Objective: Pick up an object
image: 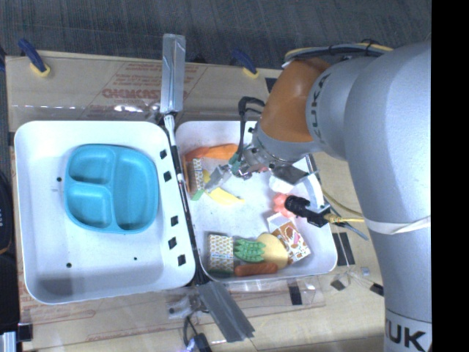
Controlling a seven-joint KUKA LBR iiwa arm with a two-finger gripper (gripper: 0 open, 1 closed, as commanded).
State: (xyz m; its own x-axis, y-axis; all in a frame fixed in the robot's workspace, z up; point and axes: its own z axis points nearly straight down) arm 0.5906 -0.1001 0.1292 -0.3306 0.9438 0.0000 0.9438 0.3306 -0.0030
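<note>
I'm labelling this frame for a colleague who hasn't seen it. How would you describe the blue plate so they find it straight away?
Start at the left white bin of the two. The blue plate lies flat in its upper middle. It is a light-blue divided tray with three compartments, and it lies apart from the small items clustered in the right bin.

"KUKA" lettering on the grey arm point(381, 123): partial "KU" running vertically by the orange band, "UK" at the lower right on the base. Red printed text on the cardboard sheet point(132, 86) behind the bins, mirrored/upside down, not legible. Small packets in the right bin point(322, 259) carry print, too small to read.
</note>
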